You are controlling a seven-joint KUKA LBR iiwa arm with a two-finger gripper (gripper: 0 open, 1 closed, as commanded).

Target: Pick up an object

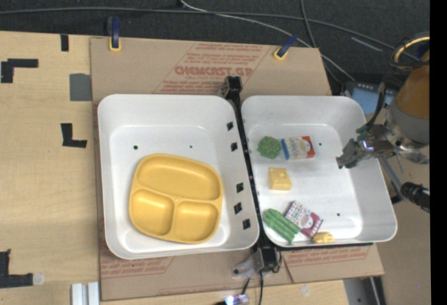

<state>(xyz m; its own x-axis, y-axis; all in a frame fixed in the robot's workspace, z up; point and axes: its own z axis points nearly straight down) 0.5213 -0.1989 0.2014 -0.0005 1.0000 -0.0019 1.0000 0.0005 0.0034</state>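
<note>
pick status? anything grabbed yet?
Done: nothing lifted. The green ball, yellow block, red-and-white packet and green pod all lie in the right bin.
In hand: the gripper sits at that bin's right rim with nothing between its fingers.
Left: descend, grasp, lift.

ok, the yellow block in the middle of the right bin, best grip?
Probably straight down from above, jaws across two opposite flat sides. The yellow block lies flat on the right bin floor with bare space around it; its nearest neighbour, the green lump, sits apart, up-view.
</note>
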